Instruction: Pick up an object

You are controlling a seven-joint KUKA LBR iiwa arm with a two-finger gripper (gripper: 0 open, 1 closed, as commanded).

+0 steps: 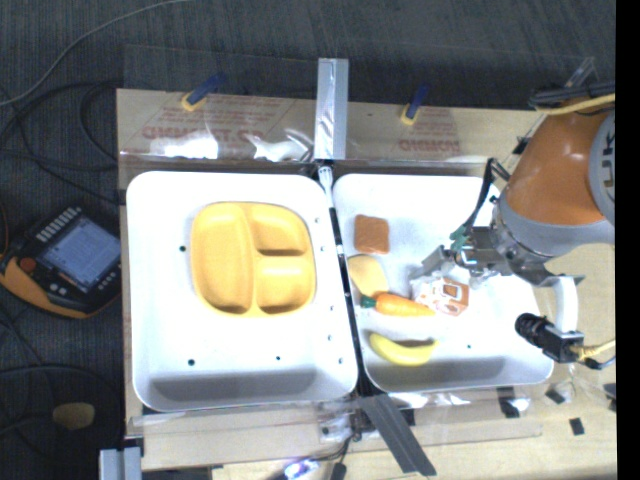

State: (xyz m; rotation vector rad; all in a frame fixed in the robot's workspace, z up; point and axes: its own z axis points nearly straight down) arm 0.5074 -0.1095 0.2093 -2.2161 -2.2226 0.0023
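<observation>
We found the small white and orange carton [443, 294] lying near the middle of the right bin [500, 368], with the gripper [452, 263] just above it; we could not tell how its parts stood. A carrot [398, 306] touched the carton's left side, a banana [402, 348] lay toward the near edge, and a yellow divided tray [254, 258] sat in the left bin [160, 358].

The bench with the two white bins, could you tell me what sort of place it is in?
Probably a robotics lab: a grey and orange arm over bins of toy food like a banana, and a handheld control pendant on the carpet.
</observation>
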